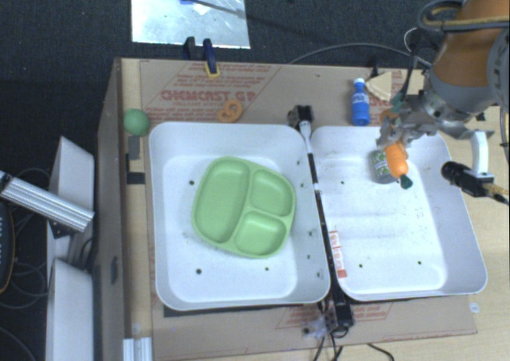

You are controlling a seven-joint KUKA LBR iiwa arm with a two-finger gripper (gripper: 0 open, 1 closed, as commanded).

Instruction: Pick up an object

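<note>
Green divided plate: left bin, well apart from the jaws. Orange toy beside grey object: right bin, directly under gripper; jaw state cannot be told. Blue bottle: beyond, just left.

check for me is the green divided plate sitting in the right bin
No, the green plate lies in the left bin, while the right bin has a small orange item near its top.

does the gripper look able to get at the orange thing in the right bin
Probably yes. The gripper hangs right over the orange thing, near the far edge of the right bin. A grey object lies against it and may crowd the grasp.
</note>
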